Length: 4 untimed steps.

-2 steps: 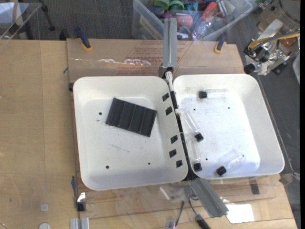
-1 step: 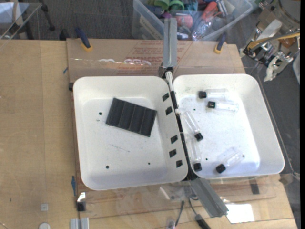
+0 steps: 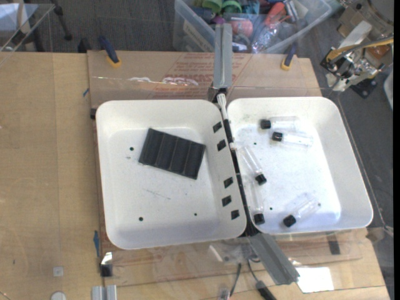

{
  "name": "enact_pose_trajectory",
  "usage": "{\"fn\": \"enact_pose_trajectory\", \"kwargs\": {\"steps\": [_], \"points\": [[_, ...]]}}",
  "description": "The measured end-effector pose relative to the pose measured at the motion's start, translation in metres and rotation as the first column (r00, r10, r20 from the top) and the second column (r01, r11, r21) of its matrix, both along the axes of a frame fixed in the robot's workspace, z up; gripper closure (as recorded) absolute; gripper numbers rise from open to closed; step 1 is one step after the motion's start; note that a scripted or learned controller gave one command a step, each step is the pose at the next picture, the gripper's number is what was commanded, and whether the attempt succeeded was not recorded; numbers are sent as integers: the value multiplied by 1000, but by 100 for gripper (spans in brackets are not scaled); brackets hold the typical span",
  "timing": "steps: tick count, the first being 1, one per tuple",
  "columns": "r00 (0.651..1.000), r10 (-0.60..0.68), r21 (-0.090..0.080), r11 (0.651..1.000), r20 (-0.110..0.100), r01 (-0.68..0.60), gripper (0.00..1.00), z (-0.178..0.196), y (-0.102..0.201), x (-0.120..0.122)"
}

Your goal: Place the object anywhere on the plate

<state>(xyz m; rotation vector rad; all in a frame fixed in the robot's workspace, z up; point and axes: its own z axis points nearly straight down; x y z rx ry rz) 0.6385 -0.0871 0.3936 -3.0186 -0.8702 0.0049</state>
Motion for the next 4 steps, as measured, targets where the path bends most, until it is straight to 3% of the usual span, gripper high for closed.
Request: {"fn": "enact_pose_trajectory", "kwargs": {"steps": [1, 2, 3, 4], "points": [[1000, -1, 0, 1000, -1, 1, 0, 0, 0, 0], [1000, 8, -1, 1000, -2, -8, 100, 10, 2, 1], [1000, 7, -1, 1000, -3, -7, 0, 9, 2, 1], [1000, 15, -3, 1000, -2, -15, 100, 19, 4, 1]]}}
